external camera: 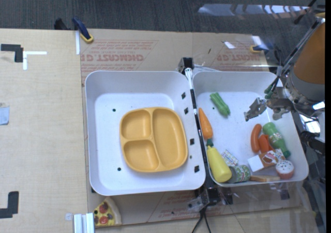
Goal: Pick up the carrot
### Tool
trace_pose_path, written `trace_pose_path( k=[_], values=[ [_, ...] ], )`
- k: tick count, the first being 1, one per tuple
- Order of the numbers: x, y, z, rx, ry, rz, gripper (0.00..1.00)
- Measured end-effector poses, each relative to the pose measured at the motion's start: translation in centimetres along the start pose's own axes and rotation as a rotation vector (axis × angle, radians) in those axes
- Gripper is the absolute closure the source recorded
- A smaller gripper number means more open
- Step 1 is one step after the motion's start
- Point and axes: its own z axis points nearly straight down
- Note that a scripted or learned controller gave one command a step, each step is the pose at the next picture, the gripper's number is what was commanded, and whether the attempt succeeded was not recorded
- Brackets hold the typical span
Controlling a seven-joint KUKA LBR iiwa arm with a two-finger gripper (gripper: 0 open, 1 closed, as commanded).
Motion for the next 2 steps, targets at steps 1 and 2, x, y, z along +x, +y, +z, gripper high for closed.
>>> trace_pose_path(
  k=[1, 2],
  values=[
    [7.3, 1.8, 1.0, 0.001, -0.001, 0.213, 0.00],
    [13.0, 0.0, 1.0, 0.002, 0.000, 0.385, 0.00]
  ],
)
